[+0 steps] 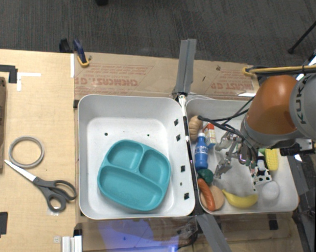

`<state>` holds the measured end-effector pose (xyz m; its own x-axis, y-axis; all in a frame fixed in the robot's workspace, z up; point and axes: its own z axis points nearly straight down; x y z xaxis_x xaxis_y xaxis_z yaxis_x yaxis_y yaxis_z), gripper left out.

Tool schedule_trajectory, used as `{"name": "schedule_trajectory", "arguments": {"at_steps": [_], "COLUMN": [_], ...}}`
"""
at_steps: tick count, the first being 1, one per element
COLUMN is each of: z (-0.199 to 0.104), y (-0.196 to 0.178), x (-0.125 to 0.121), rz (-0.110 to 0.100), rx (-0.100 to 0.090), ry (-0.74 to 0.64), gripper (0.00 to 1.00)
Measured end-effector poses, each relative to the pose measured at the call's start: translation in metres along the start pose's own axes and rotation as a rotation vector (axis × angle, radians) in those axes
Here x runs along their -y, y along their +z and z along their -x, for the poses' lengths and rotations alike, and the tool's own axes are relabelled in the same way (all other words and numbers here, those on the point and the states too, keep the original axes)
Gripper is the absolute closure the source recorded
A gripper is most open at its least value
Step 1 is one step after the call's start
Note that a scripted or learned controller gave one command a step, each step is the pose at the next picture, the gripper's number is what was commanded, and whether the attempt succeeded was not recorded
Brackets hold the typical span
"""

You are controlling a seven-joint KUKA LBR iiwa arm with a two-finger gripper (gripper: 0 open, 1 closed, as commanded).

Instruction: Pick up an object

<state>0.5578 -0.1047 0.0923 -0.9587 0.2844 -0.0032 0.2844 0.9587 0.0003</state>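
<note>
Camera view, teal divided plate (134, 175) in left bin (90, 146), toys in right bin (284, 202).

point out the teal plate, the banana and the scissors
teal plate (134, 175): camera view, on the ridge between its compartments
banana (240, 199): camera view, middle of its curve
scissors (48, 186): camera view, near the pivot
</note>
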Motion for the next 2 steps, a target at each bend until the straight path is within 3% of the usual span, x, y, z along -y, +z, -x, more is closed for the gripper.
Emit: {"name": "schedule_trajectory", "arguments": {"at_steps": [1, 2], "z": [-0.046, 0.032], "y": [0.000, 0.000], "x": [0.004, -0.017], "rz": [0.000, 0.000], "rx": [-0.002, 0.001], "ry": [-0.004, 0.031], "gripper": [0.00, 0.00]}}
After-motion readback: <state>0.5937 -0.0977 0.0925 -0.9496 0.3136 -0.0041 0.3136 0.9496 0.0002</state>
